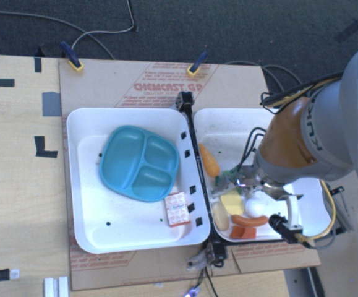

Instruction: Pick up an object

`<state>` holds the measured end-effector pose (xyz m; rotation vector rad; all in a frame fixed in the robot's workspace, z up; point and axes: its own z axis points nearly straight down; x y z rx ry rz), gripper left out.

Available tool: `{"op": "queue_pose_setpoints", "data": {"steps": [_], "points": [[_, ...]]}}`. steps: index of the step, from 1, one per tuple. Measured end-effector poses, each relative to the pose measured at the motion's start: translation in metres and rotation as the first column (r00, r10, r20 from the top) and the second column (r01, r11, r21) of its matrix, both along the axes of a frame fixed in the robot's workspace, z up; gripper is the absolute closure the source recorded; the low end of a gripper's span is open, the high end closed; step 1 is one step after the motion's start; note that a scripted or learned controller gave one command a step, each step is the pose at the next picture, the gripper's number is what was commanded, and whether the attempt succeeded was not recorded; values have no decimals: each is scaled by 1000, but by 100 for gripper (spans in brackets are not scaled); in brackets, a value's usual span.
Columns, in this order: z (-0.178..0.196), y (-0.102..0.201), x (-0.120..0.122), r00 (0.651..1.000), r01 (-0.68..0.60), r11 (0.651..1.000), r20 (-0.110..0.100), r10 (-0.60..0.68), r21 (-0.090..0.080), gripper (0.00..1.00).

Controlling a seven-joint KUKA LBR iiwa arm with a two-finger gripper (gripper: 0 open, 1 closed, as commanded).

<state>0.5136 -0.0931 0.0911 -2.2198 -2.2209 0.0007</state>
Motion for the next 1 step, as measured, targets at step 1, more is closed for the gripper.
{"op": "queue_pose_setpoints", "data": {"steps": [1], "points": [[8,0,0,1000,0,1000,-2,0,1,100]]}}
